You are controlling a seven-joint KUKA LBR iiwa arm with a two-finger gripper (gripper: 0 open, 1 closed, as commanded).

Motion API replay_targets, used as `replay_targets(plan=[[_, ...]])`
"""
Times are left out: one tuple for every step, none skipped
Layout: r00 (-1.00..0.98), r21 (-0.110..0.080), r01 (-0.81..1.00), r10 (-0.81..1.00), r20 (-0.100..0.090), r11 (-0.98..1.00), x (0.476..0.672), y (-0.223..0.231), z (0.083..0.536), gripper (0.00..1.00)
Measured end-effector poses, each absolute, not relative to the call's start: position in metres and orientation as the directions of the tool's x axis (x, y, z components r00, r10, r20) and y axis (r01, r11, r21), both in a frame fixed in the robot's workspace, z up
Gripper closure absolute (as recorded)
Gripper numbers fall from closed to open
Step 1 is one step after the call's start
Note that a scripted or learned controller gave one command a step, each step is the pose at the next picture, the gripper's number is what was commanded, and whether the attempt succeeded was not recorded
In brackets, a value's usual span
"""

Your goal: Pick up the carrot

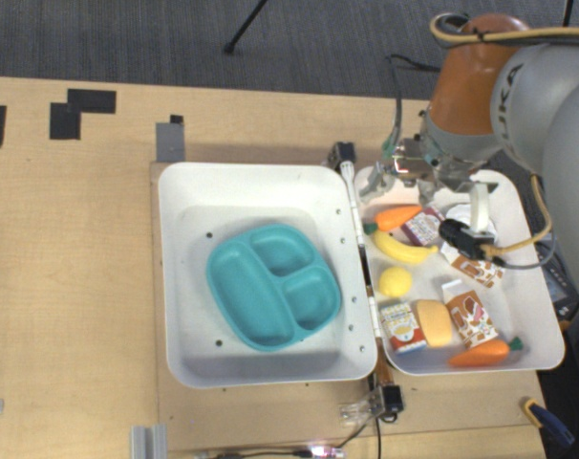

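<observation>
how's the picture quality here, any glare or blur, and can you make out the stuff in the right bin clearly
Camera view: even, soft light, faint shadows inside the left white bin around the teal divided plastic tray; no harsh glare. Slightly soft overall: labels on the small packets are unreadable. The orange toy carrot at the right white bin's far end is distinct, beside the grey arm's gripper, which looks blurry.

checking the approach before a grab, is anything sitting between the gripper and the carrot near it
Nothing visible does. The gripper hangs just above the carrot at the right bin's far end. A banana lies beside it, on the side away from the gripper.
</observation>
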State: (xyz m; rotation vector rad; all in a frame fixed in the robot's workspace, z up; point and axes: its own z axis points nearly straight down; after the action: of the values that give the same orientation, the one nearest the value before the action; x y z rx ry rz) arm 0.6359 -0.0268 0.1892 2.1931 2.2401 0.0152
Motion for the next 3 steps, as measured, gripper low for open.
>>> replay_targets(plan=[[-0.172,0.001,0.985,0.985,-0.003,0.172,0.599,-0.096,0.171,0.00],[-0.103,0.007,0.995,0.995,0.002,0.103,0.659,-0.019,0.187,0.00],[0.125,0.015,0.992,0.992,0.003,-0.125,0.648,-0.087,0.093,0.00]])
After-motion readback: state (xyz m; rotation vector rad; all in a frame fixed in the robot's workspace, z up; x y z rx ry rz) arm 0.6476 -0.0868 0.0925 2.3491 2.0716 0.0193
